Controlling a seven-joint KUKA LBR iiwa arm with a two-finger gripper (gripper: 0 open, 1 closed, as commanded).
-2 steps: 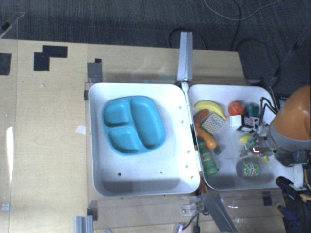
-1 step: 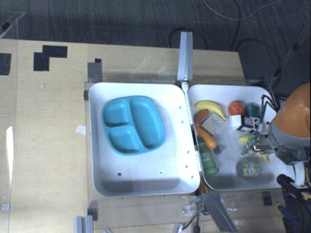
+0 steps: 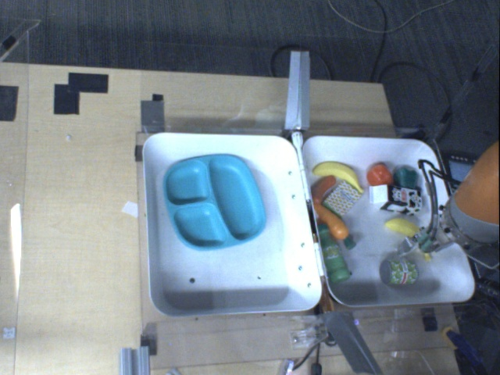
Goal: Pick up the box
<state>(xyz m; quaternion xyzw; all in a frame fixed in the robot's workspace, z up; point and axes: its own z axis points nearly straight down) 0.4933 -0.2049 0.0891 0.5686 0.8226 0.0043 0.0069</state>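
A small flat box (image 3: 342,198) with a checkered pattern lies tilted in the right bin (image 3: 461,283), just below a banana (image 3: 338,173) and beside an orange carrot (image 3: 331,216). A second small box (image 3: 398,198), white with dark print, rests near the bin's far right next to a red fruit (image 3: 379,173). My gripper (image 3: 420,244) hangs low at the right side of this bin, between a small yellow fruit (image 3: 401,226) and a green can (image 3: 401,272). It is well to the right of the checkered box and just below the white one. Nothing is visibly held.
A green bottle (image 3: 335,260) lies along the right bin's left wall. The left bin (image 3: 234,291) holds a blue divided plate (image 3: 215,200). The arm's orange band (image 3: 478,190) and cables crowd the right bin's right edge. A metal post (image 3: 298,92) stands behind the bins.
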